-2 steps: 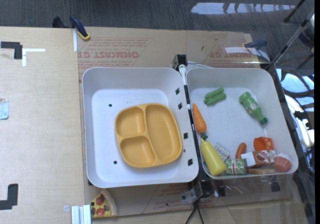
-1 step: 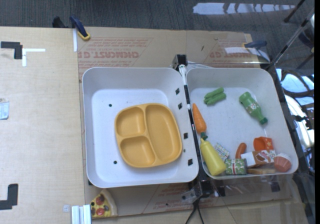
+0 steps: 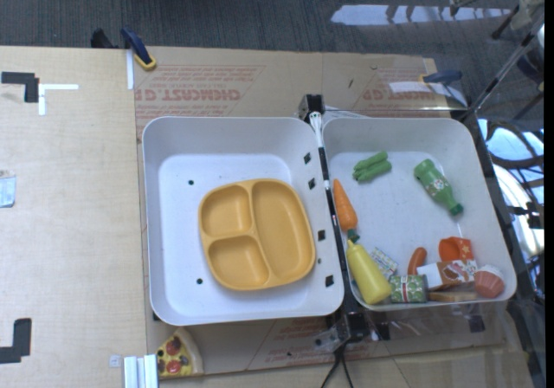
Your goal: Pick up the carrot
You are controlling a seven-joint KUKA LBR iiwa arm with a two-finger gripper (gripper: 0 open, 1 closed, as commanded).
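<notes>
Orange is what I am after, but jaws first: I cannot tell from my seat whether the gripper's jaws stand open or closed, so I take nothing as held.

Outward to the target. The carrot [image 3: 344, 204] lies in the right bin [image 3: 398, 213], at the centre of the frame, hard along that bin's left wall. It lies flat, its long axis running roughly up and down the frame, narrow end toward the top. Its thick lower end sits just beside, perhaps touching, the cap of a yellow squeeze bottle [image 3: 367, 275].

I judge it a plastic play-food piece: light, stiff and smooth-skinned, not fragile. The taper is the worry, as a pinch near the tip would likely squirt it out. I would take it across the thicker half. The wall leaves little room for a finger on the left side, so clearance there looks tight.

Farther out, green pods [image 3: 372, 167] and a green bottle [image 3: 437, 185] lie well apart toward the upper right. A cluster of packets and a small can [image 3: 408, 289] fills the lower right. The left bin [image 3: 173, 204] holds a yellow divided plate [image 3: 257, 233].
</notes>
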